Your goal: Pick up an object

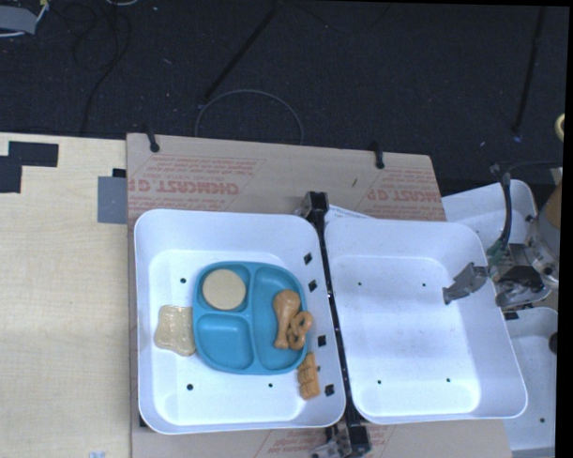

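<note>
2 shallow white bins sit side by side on a cardboard sheet [269, 180] laid over the worktop [49, 309].

Left bin [164, 233]: holds a blue divided plate [228, 343] with 3 compartments, lying near the bin's middle. In the plate's upper-left compartment rests a round tan disc [223, 289] (a cracker or biscuit, by its look). In the right compartment lies a tan pretzel-like piece [291, 319], knobbly and elongated. Just off the plate's left edge, touching it, lies a pale beige toast-like slab [175, 329] on the bin floor. Below the plate's lower-right corner, close to the divider between the bins, lies a small orange-brown ridged piece [308, 376].

Right bin [468, 399]: its floor shows a few small dark dots and faint smudging.

End effector [465, 284]: at the right bin's right rim, reaching in from the right; 1 grey finger points left over the bin's edge. Whether it is released or clenched cannot be told from this angle, and nothing is seen between its fingers. It lies well apart from all objects in the left bin.

Beyond the worktop: dark floor with cables [248, 109].
</note>
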Robot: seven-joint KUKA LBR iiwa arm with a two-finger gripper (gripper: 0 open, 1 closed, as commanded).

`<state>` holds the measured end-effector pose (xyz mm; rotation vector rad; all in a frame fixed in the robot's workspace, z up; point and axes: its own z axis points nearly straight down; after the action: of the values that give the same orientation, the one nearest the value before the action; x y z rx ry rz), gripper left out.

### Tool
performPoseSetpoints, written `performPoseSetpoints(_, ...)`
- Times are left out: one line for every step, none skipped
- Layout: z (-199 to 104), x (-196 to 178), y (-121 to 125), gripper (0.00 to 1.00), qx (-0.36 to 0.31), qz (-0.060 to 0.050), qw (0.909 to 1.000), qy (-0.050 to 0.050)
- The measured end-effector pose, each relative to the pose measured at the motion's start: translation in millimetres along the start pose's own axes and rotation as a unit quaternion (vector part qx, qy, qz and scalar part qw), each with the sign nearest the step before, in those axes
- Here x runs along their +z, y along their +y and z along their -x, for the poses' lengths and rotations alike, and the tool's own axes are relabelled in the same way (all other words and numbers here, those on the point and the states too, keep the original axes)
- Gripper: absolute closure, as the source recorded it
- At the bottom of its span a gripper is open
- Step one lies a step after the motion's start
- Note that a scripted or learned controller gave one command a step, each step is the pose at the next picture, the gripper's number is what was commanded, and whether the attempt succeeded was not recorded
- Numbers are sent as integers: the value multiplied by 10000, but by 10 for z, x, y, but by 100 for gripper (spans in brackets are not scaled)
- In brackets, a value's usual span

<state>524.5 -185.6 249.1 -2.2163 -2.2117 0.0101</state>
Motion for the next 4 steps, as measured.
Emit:
performPoseSetpoints(1, -48, 19, 0, -8, 46, 10000, -10)
performPoseSetpoints(-35, 592, 42, 0, -9, 16, 10000, 0)
performPoseSetpoints(-31, 1037, 90, 0, -6, 28, 10000, -3)
performPoseSetpoints(-41, 1572, 88, 0, -4, 27, 10000, -2)
